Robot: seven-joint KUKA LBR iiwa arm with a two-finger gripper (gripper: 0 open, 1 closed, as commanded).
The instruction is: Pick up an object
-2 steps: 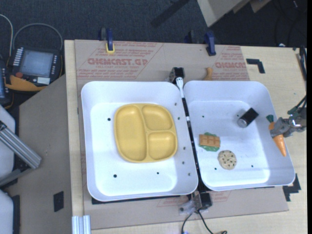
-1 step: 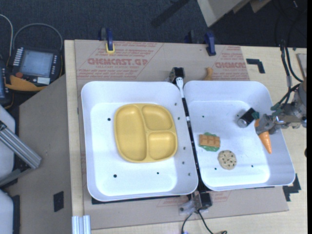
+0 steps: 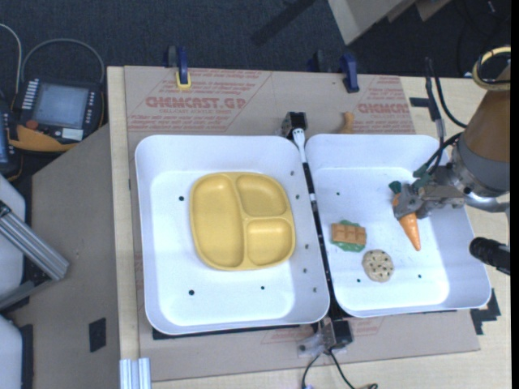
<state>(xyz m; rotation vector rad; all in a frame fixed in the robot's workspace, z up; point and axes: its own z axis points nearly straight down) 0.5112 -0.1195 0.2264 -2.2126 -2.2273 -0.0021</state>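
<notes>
An orange toy carrot (image 3: 413, 230) lies in the right white bin (image 3: 362, 184), its tip pointing toward the front. My gripper (image 3: 416, 198) is right over the carrot's thick green-topped end, touching or nearly touching it. A round speckled cookie (image 3: 377, 265) sits in front of it and to the left. A brown waffle piece (image 3: 349, 233) rests on a small green item near the bin's left wall.
The left white bin (image 3: 162, 186) holds a yellow divided plate (image 3: 242, 220). A black bar (image 3: 306, 183) runs between the two bins. The grey arm with its orange band (image 3: 490, 136) comes in over the right bin's right rim.
</notes>
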